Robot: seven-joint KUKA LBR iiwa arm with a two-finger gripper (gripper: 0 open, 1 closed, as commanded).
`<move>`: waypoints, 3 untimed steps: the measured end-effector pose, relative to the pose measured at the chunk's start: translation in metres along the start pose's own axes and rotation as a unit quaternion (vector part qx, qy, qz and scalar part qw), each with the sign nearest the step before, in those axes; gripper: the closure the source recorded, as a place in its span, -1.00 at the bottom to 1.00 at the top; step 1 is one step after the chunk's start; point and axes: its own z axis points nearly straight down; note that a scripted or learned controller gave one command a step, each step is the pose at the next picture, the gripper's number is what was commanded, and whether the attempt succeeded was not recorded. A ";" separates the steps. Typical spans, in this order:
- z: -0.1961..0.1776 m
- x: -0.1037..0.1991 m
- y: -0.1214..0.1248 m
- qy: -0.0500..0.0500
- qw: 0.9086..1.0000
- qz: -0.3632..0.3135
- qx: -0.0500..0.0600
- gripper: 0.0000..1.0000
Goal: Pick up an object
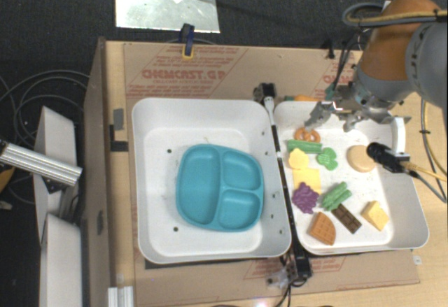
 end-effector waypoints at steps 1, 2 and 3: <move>0.107 -0.003 -0.101 0.002 1.000 0.004 0.000 -1.00; 0.106 -0.005 -0.134 0.001 1.000 0.002 0.002 -1.00; 0.104 -0.027 -0.066 -0.001 1.000 -0.001 -0.003 -1.00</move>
